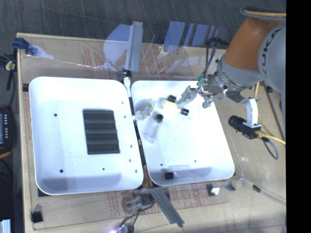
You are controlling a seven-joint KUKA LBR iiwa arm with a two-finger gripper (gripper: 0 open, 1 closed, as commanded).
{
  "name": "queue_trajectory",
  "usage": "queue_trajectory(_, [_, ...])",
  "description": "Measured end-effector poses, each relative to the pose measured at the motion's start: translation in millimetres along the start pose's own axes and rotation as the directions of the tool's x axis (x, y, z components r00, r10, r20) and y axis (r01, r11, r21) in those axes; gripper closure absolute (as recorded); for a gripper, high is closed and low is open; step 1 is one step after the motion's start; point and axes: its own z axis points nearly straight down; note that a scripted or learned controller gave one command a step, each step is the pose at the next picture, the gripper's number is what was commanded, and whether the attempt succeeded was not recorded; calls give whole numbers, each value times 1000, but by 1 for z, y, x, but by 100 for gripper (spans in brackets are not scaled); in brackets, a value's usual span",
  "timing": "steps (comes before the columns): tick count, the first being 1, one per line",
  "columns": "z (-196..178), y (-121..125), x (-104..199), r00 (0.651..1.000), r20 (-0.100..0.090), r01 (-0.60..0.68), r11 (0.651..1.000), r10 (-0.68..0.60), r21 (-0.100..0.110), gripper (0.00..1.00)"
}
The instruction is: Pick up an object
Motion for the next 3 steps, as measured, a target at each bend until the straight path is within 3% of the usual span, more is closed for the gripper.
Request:
queue_trajectory(1, [119, 43, 38, 994, 1, 106, 994, -106, 1, 0])
queue_trajectory(2, [162, 78, 45, 989, 3, 150, 989, -150, -9, 0])
queue_trajectory(3, [151, 79, 46, 988, 2, 154, 988, -154, -10, 100])
